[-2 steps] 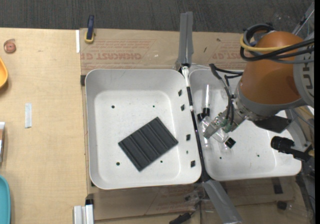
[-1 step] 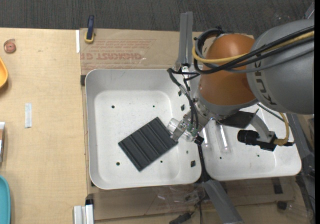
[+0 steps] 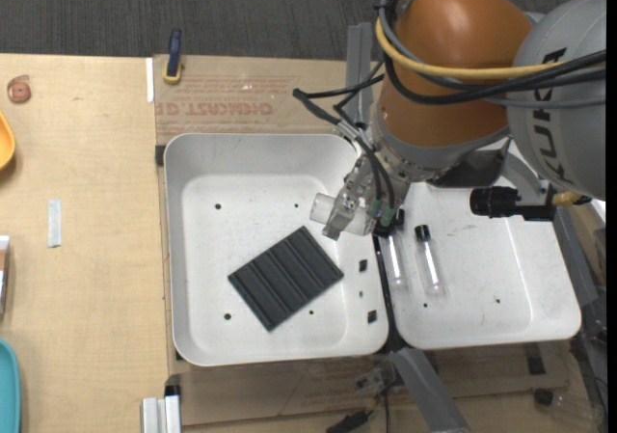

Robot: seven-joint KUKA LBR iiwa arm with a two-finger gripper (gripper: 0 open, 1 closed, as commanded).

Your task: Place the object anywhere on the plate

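The gripper (image 3: 339, 219) hangs over the left bin (image 3: 193, 171), just beyond the dark ribbed plate's (image 3: 286, 278) far corner; I cannot tell its state. Clear tubes (image 3: 425, 257) lie in the right bin, so descending risks striking the plate empty-handed.

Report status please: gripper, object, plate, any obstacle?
Gripper over left bin, right side. Dark ribbed plate lies flat just below-left of it. Clear tubes lie in right bin. Nothing between gripper and plate.
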